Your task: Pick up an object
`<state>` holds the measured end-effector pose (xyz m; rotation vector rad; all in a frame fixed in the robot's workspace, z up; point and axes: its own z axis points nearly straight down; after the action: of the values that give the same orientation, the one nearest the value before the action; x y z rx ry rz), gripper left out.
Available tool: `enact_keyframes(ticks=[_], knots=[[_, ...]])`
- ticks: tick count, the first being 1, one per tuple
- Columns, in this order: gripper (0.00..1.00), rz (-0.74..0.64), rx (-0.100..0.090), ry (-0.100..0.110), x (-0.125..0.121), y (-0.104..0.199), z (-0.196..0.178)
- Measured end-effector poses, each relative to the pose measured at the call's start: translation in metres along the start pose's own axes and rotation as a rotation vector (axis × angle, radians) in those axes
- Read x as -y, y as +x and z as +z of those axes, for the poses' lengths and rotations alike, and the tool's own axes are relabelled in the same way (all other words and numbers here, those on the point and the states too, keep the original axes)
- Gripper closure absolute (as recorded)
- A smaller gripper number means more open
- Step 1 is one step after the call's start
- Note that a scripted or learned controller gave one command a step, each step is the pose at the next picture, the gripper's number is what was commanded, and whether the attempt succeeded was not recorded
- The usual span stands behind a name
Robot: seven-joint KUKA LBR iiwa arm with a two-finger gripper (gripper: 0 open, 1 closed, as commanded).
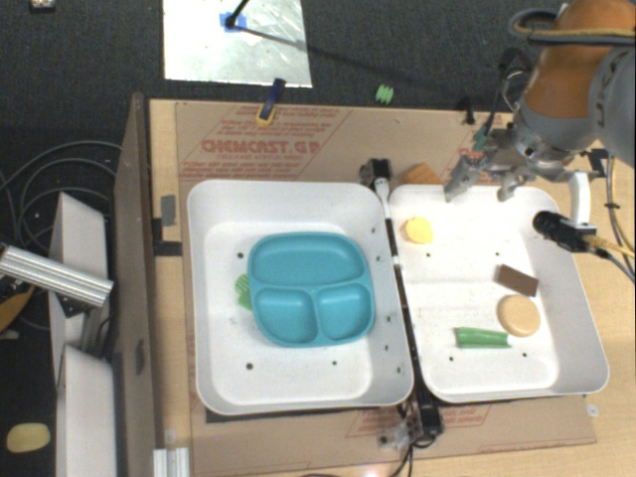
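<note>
Nearest me in the right bin (586,366) lie a green piece (482,338), a tan disc (519,315) and a brown block (517,280), all looking light, stiff and best pinched across their narrow sides, with bare floor before the yellow piece (418,231), and beyond hangs the gripper (485,182), fingers spread, holding nothing.

Yellow ball (418,231), brown block (518,280), tan disc (519,315), green pod (482,338), apart in right bin (571,366)
</note>
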<state>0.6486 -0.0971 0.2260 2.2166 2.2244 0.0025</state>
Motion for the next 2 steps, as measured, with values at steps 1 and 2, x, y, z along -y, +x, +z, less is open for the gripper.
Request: enact_keyframes(ticks=[1, 2], knots=[[0.00, 0.007, -0.001, 0.014, 0.052, -0.041, 0.139], [0.00, 0.000, 0.006, -0.011, -0.024, -0.090, 0.098]])
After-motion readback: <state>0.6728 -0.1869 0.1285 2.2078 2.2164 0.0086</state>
